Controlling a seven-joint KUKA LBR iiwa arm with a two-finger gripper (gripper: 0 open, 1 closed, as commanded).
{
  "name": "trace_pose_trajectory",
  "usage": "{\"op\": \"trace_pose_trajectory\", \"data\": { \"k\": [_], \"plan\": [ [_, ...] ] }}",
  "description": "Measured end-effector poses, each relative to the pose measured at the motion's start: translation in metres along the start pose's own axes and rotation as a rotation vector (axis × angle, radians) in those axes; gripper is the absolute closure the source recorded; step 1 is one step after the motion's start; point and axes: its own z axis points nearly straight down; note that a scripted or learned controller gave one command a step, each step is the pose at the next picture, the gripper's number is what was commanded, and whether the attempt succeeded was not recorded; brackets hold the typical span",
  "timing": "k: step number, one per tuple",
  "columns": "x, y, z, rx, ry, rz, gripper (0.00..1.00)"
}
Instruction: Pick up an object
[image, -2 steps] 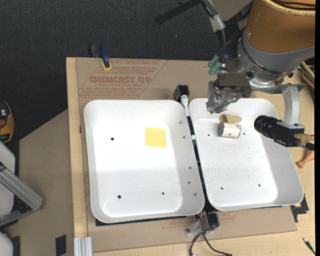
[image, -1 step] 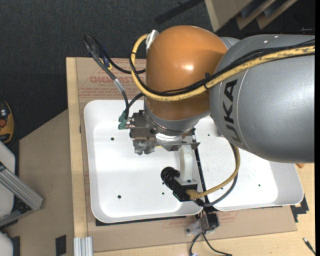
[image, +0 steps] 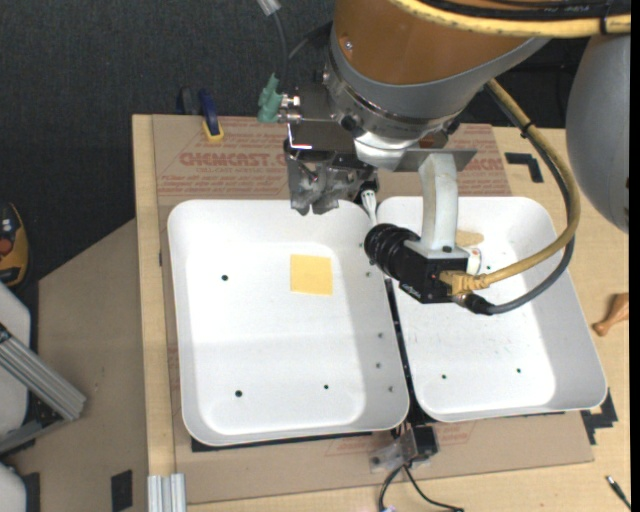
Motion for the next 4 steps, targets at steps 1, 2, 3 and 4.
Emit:
{"op": "trace_pose_trajectory", "data": {
  "k": [1,2,3,4],
  "plan": [
    [0.0,0.0,0.0,0.017,-0.009,0.0,1.0],
    [0.001,0.0,-0.011,0.015,-0.009,-0.002,1.0],
    [0.002,0.0,-0.021,0.013,-0.008,-0.003,1.0],
    [0.003,0.001,-0.031,0.01,-0.007,-0.005,1.0]
  ]
}}
